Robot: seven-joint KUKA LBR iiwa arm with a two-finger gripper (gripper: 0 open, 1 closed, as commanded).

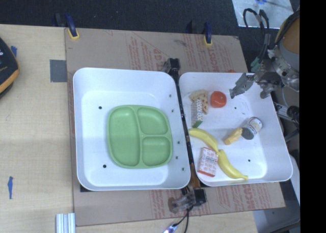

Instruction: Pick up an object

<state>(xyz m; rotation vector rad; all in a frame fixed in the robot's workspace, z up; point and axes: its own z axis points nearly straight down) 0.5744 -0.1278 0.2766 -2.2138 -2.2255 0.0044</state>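
Observation:
My gripper (250, 87) hangs over the far right part of the right bin (265, 168), its two fingers spread apart with nothing between them. Below and left of it sit a red tomato (218, 99) and a flat snack packet (198, 103). A small tin can (251, 127) lies on its side next to a small yellow piece (233, 136). A banana (218, 154) curves along the bin's near left side, with a red-and-white packet (207, 161) beside it.
The left bin (89, 89) holds a green divided plate (139, 135). Both bins rest on a cardboard sheet (127, 51) clamped to the bench. A yellow-and-black device (6, 66) lies at the bench's far left edge.

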